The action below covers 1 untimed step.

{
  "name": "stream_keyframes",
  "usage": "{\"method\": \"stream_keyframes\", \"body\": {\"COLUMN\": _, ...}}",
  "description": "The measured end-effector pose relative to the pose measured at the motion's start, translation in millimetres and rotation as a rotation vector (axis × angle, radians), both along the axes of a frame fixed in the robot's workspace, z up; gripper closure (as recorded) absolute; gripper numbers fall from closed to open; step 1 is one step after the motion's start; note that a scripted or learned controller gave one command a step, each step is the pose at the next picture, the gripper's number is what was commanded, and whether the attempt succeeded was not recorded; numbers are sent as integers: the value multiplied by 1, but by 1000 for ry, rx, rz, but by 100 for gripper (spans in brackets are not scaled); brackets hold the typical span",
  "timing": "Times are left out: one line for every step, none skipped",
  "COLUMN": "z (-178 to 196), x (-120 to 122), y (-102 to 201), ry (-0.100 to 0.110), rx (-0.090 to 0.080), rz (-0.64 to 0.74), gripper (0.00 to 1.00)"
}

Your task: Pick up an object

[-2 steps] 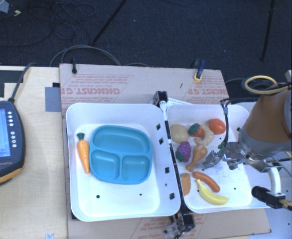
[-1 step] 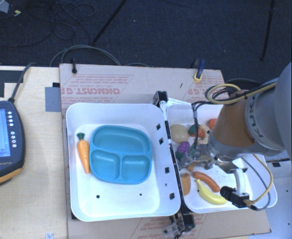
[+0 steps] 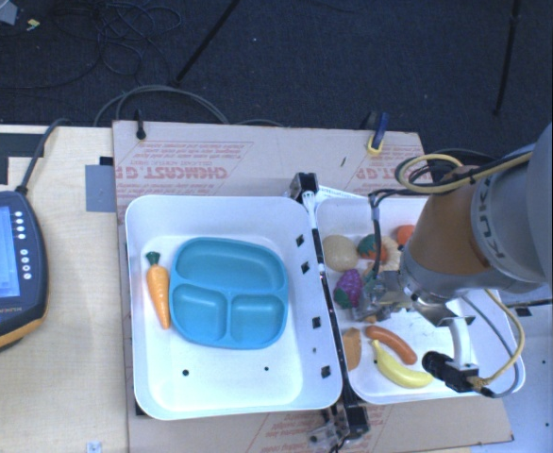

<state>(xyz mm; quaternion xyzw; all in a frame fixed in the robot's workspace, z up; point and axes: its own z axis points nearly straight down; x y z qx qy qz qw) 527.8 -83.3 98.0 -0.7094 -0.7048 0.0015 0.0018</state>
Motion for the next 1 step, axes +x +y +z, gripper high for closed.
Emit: {"method": "stream_keyframes", "body": {"z": 95, "x": 6, "y": 74, "ry": -10, "rx": 4, "rz": 15, "gripper": 100}}
